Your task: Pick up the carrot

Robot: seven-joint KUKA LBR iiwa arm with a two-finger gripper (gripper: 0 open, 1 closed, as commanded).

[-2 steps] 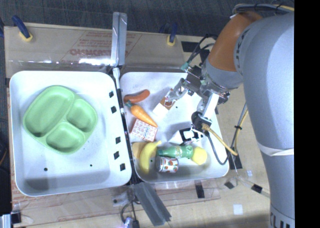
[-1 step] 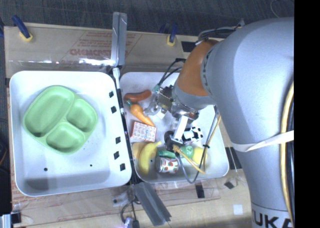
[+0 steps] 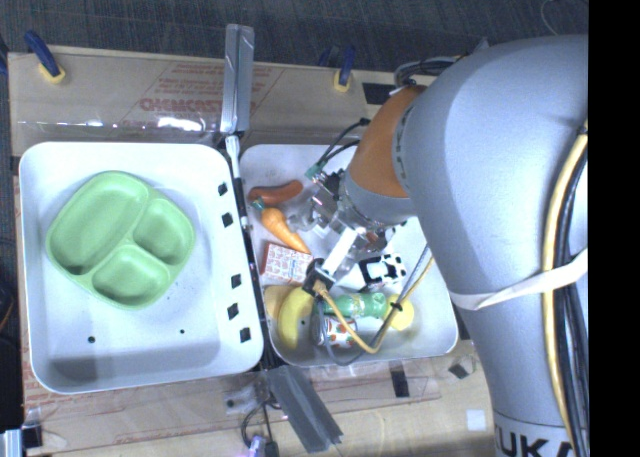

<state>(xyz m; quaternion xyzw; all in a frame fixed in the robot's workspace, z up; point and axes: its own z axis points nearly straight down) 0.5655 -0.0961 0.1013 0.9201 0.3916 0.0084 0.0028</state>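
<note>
The carrot [image 3: 284, 230] lies in the right bin [image 3: 282, 159], close to its left wall. A brown sausage [image 3: 275, 192] lies just behind it. A red and white card [image 3: 285, 263] lies just in front of it. The tool [image 3: 318, 205] is low in this bin, just beside the carrot. I cannot tell if the tool is wide or narrow. A green plate [image 3: 120, 235] sits in the left bin [image 3: 60, 365].
</note>
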